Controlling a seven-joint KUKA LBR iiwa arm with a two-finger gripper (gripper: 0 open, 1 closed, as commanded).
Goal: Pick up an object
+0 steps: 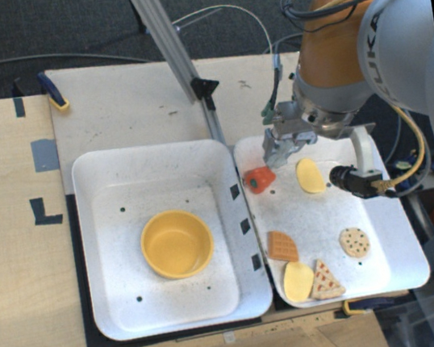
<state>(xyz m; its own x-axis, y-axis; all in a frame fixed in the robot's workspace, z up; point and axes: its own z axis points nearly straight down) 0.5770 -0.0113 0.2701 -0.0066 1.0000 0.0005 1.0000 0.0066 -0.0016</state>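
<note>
My gripper point(273, 155) hangs over the far left corner of the right bin point(394, 263), just above and to the right of a small red toy point(260, 178) with a green tip. The toy lies on the bin floor, and nothing shows between the fingers. Further right in the same bin lies a pale yellow oval piece point(311, 176). Near the front sit a brown waffle square point(281, 246), a yellow slab point(298, 281), a pizza slice point(326, 280) and a chocolate-chip cookie point(354, 242).
The left bin point(97, 187) holds a yellow bowl point(176, 243). A slanted metal pole point(172, 45) rises behind the bins near their shared wall. Black cables and a black fitting point(353, 181) hang from the arm over the right bin.
</note>
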